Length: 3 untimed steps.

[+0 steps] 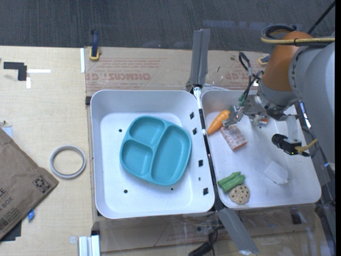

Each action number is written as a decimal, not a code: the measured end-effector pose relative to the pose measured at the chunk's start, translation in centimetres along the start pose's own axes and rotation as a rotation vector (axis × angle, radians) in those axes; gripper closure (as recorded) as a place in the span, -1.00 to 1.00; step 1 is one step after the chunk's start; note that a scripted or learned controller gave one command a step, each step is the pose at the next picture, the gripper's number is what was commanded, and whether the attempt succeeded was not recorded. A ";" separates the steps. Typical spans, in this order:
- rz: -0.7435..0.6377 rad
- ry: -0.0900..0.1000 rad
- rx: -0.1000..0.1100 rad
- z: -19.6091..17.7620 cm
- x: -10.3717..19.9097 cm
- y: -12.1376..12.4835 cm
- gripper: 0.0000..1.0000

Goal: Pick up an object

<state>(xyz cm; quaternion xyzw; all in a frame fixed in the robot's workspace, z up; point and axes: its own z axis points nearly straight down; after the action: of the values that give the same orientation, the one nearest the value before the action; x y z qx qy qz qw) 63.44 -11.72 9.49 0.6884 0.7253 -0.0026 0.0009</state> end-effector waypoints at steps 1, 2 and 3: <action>-0.085 0.004 -0.007 -0.1 2.1 -5.5 -1.00; -0.086 0.000 -0.011 -1.1 1.9 -5.4 1.00; -0.086 0.000 -0.011 -1.1 1.9 -5.4 -1.00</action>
<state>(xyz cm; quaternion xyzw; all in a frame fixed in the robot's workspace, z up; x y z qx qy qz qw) 57.99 -10.05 10.58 0.6566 0.7542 0.0014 0.0045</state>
